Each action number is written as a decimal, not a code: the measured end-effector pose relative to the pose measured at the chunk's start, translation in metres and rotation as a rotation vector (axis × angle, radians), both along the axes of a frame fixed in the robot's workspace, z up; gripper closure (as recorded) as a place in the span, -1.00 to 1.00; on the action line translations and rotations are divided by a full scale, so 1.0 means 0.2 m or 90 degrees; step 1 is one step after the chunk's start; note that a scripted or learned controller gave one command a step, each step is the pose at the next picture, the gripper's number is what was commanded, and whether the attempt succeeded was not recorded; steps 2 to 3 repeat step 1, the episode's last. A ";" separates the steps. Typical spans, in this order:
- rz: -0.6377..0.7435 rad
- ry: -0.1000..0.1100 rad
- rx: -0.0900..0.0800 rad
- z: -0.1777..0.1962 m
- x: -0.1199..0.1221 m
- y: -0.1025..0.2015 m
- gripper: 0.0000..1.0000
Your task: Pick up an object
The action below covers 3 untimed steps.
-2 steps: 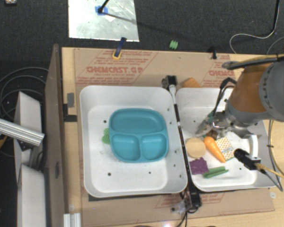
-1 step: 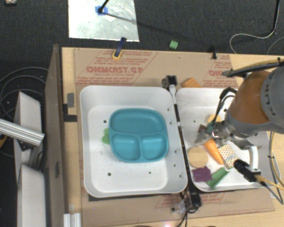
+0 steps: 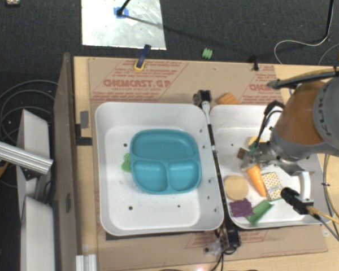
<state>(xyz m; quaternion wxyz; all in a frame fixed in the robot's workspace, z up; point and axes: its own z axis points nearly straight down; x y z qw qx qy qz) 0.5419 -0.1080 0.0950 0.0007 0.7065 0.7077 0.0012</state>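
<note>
light: even, bright overhead | glare: foil sheet [image 3: 123, 17], white bins [image 3: 152, 117] | shadows: soft | focus: slightly soft, low-res

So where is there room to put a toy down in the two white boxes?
The left bin has bare white floor all round the blue tray, widest near its front edge. The right bin is bare at its back left; its front is crowded with the carrot, purple toy and arm.
</note>
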 end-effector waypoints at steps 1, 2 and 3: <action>0.008 -0.007 0.002 0.48 0.21 0.42 1.00; 0.008 -0.007 0.002 0.48 0.21 0.42 1.00; 0.008 -0.007 0.002 0.48 0.21 0.42 1.00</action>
